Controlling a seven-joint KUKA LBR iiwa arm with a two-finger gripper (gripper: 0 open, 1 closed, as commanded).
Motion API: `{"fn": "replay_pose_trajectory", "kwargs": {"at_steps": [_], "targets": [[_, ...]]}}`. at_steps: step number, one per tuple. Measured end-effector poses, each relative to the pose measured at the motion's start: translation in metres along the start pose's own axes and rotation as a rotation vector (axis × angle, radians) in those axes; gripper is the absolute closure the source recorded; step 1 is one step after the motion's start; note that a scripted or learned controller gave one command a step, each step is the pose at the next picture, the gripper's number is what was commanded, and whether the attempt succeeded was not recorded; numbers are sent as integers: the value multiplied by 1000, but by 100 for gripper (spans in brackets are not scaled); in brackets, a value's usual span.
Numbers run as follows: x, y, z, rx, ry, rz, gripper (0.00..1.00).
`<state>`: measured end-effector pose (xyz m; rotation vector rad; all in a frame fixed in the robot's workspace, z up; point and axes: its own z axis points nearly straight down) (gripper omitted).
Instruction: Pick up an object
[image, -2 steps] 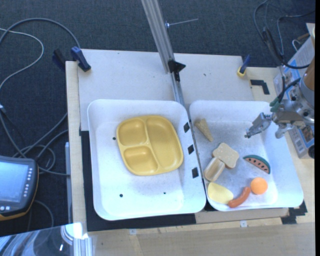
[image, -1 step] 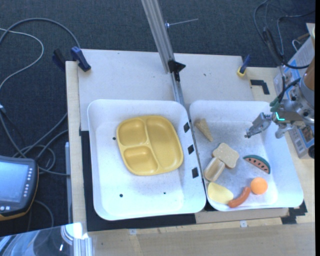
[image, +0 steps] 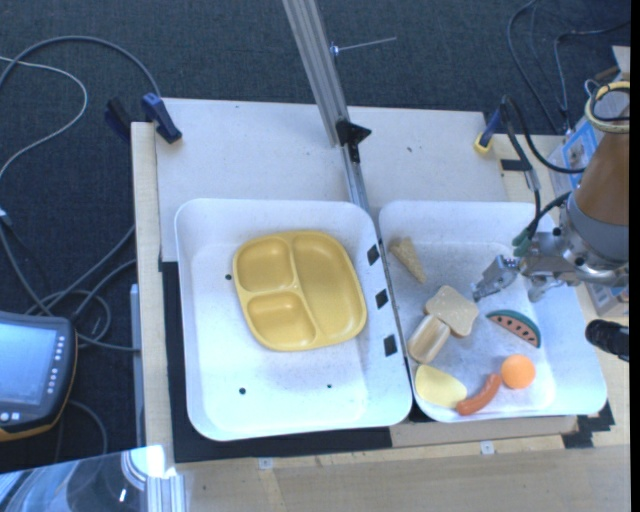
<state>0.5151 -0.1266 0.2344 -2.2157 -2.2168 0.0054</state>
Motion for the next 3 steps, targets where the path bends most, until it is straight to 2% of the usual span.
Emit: {"fn": "replay_pose_trajectory", "kwargs": {"at_steps": [2, 3], "targets": [[4, -1, 85, 0, 0, 1, 0], [3, 1, 72, -9, -1, -1, 100]]}}
